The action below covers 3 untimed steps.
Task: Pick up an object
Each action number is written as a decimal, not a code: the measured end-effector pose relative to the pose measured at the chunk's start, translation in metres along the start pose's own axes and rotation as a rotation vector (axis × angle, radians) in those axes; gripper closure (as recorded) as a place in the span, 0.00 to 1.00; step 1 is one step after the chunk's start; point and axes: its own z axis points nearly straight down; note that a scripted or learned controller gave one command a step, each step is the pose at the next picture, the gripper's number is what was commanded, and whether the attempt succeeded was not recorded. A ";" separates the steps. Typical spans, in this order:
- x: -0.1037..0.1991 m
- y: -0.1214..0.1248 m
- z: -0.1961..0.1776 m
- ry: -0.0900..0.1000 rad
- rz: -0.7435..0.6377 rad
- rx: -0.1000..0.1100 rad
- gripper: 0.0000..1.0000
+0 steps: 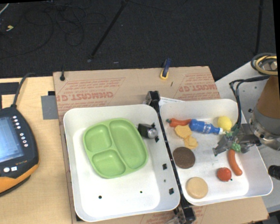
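My gripper (225, 145) hangs low over the right part of the right bin (254, 187), reaching in from the right. It is just below a yellow lemon (225, 123) and just above a red-orange sausage (235, 163). A small green piece (236, 146) shows at the gripper's tip; whether it is held is unclear. Around it lie a blue bottle (203, 127), an orange carrot-like piece (178, 122), yellow-orange chunks (186, 135), a brown disc (184, 157), a tan disc (197, 187) and a red tomato (224, 174).
The left bin (84, 200) holds a green divided plate (115, 148) and a small black-and-silver object (148, 130) by the divider. A tablet-like pendant (8, 148) lies at the far left. Cables run by the arm's base at right.
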 end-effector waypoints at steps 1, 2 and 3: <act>0.000 0.003 -0.007 -0.002 -0.002 -0.013 0.00; -0.006 0.009 0.049 -0.001 -0.003 -0.008 0.00; -0.003 0.007 0.093 0.000 -0.004 -0.009 0.00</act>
